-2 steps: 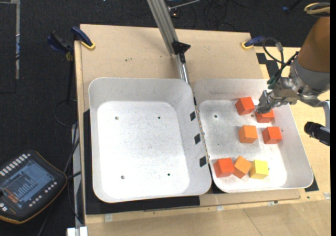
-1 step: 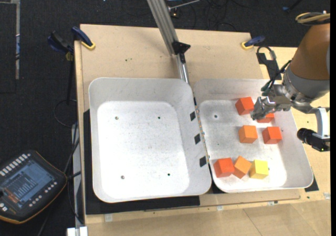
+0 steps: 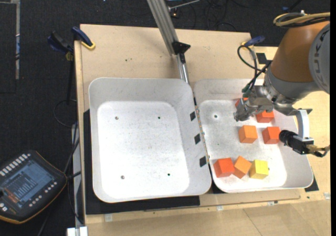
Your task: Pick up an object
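My fingers (image 3: 242,111) hang low over the far part of the right bin (image 3: 220,109), dark and bunched under my wrist. From this slant I cannot tell how wide they stand, and I see nothing between them that I would call held. There may be a small red-orange patch at their far edge, but it is too hidden to name.

The nearest cube to them is the orange cube (image 3: 248,133), which lies just beside and toward the near side of the bin, a little to the view's right. It sits apart from my fingers, not touching, with its faces turned slightly off the bin's edges. I judge that the coming move turns on that offset: a short shift toward the near rim, then down.

Further out, a red-orange cube (image 3: 265,116) sits partly under my wrist housing, and another red-orange cube (image 3: 271,135) lies just beside the orange one. Along the near rim a red cube (image 3: 224,167), a tan-orange cube (image 3: 242,166) and a yellow cube (image 3: 259,169) stand in a tight row, touching or nearly so. The left bin (image 3: 105,125) lies well apart on the surface (image 3: 131,51).
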You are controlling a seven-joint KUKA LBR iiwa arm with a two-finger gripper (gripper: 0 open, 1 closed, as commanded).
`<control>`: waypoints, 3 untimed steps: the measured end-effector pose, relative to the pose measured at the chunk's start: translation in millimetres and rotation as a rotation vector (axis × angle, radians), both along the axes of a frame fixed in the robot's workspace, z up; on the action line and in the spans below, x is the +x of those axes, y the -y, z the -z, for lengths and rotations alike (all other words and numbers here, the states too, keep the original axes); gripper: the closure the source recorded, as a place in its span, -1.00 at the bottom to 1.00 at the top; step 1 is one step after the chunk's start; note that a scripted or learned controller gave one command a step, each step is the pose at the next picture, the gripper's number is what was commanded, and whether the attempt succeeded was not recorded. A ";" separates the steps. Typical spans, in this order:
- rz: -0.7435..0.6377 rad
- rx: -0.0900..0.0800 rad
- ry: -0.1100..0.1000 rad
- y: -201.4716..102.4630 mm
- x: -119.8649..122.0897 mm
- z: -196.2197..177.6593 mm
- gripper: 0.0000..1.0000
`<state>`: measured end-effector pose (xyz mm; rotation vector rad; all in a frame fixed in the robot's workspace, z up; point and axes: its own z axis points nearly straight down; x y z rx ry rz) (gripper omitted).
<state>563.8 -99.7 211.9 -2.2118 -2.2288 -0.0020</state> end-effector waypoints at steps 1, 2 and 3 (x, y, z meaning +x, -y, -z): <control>-0.001 0.000 0.002 -56.2 -5.0 -14.1 1.00; -0.001 0.000 -0.001 -110.5 -15.3 -7.2 1.00; -0.001 0.000 -0.001 -158.4 -21.5 -3.7 1.00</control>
